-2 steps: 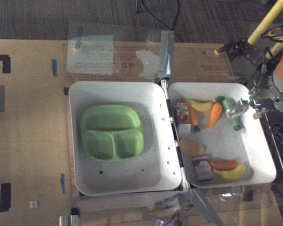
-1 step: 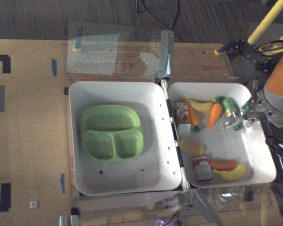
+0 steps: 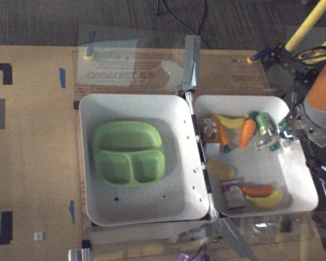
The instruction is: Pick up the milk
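okay, left to right: green tray (image 3: 129,152) alone in left bin (image 3: 92,113), milk (image 3: 233,194) low in right bin (image 3: 299,170) w/ toy food, gripper (image 3: 273,140) near green bottle (image 3: 264,123), well apart from milk, prob just arriving, jaws cannot tell.

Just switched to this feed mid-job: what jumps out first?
The green divided plate stands out, alone in the left bin. The right bin holds a jumble of toy food: carrots, bananas, and two small cartons, one near the front edge. The gripper hangs over that bin's far right part.
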You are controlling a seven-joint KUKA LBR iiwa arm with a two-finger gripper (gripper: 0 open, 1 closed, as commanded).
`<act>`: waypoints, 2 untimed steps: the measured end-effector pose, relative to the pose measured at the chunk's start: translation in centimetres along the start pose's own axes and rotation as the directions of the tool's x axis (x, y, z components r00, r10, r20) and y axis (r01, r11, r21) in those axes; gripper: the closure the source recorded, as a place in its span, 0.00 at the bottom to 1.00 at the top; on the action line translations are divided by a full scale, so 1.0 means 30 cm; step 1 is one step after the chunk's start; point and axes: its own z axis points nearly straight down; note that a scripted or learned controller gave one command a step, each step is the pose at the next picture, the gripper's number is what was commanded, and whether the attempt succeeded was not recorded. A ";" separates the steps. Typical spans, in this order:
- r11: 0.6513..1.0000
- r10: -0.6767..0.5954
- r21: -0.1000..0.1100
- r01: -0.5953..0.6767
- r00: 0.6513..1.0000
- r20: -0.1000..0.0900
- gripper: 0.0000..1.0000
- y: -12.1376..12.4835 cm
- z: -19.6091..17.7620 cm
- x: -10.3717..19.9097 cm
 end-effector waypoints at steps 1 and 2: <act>0.924 0.383 -0.005 -0.383 0.924 0.001 0.00 0.015 0.176 0.066; 0.924 0.383 -0.007 -0.383 0.924 0.004 1.00 0.015 0.140 0.059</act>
